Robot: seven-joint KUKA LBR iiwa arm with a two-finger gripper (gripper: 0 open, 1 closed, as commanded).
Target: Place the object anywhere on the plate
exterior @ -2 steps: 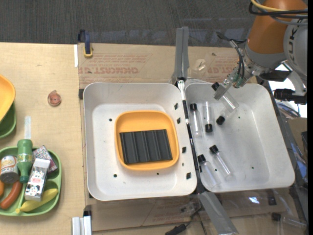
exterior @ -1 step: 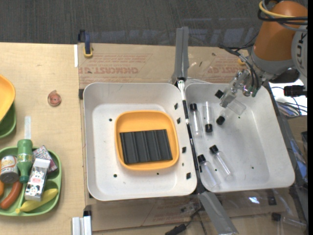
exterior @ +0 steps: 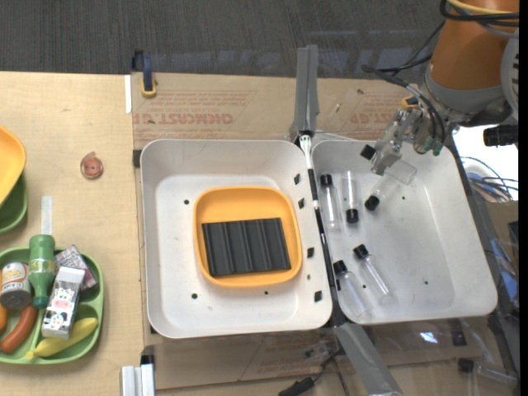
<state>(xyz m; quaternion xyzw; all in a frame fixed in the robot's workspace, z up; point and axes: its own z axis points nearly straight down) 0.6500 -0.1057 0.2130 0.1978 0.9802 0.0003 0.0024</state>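
A yellow plate (exterior: 245, 199) lies in the left bin (exterior: 169, 246), with a dark grey ridged slab (exterior: 246, 247) on it. Several clear vials with black caps lie in the right bin (exterior: 445, 246): one (exterior: 327, 198) by the left wall, one (exterior: 350, 200) beside it, and two (exterior: 370, 271) nearer the front. My gripper (exterior: 386, 155) hangs over the right bin's back left part, far from the plate. A black-capped vial (exterior: 369, 151) shows right at its tip; whether it is held is unclear. A clear piece (exterior: 402, 172) lies just below the gripper.
A metal post (exterior: 306, 89) stands behind the seam between the bins. On the wooden bench at the left are a green tray (exterior: 82, 337) of toy food and a yellow bowl (exterior: 8, 167). Cables (exterior: 487, 184) run along the right side.
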